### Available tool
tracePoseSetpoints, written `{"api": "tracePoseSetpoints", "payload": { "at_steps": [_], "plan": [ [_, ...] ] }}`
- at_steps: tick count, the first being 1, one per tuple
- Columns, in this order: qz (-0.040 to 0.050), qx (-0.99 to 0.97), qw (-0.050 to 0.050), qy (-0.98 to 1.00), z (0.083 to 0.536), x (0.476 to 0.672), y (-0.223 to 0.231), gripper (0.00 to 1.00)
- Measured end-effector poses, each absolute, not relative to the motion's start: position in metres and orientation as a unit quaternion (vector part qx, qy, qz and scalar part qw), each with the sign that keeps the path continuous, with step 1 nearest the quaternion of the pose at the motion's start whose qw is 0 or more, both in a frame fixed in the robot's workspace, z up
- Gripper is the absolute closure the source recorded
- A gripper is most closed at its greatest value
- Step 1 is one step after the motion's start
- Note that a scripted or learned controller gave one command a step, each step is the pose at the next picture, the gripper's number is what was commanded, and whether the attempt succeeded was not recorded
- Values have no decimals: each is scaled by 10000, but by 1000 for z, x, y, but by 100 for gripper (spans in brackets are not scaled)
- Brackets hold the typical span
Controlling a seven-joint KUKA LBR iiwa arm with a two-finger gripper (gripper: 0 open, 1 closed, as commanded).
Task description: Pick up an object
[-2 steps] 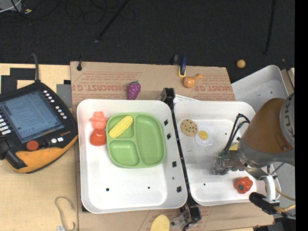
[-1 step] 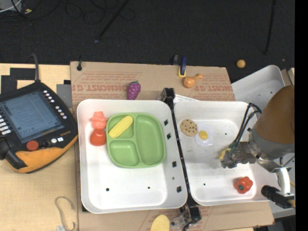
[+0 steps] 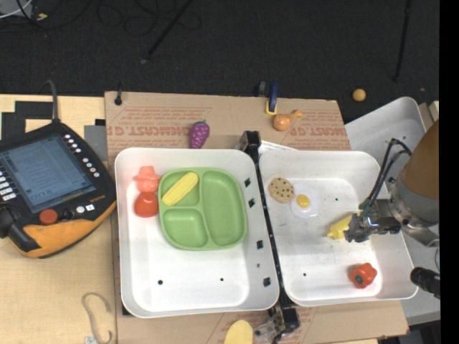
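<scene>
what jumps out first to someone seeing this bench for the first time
Probably the green divided plate in the left bin, with a yellow corn cob in its upper-left compartment. Next, the gripper reaching into the right bin at a yellow toy, a red pepper nearer the front.

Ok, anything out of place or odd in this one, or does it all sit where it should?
Several toys lie outside the bins: a purple grape bunch and an orange pear-like piece on the cardboard behind them, a yellow piece at the front edge, and a small orange ball on the dark floor.
</scene>
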State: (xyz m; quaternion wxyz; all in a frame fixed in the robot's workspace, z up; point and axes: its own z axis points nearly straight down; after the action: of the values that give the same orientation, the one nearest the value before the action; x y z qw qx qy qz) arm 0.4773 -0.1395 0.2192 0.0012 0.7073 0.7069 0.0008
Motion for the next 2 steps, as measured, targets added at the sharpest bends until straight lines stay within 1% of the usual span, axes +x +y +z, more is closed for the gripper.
{"api": "tracePoseSetpoints", "payload": {
  "at_steps": [1,2],
  "plan": [
    [-1,7074,-5,7068,228,477,-141,100],
    [4,7056,-9,7086,221,520,-96,100]
  ]
}}
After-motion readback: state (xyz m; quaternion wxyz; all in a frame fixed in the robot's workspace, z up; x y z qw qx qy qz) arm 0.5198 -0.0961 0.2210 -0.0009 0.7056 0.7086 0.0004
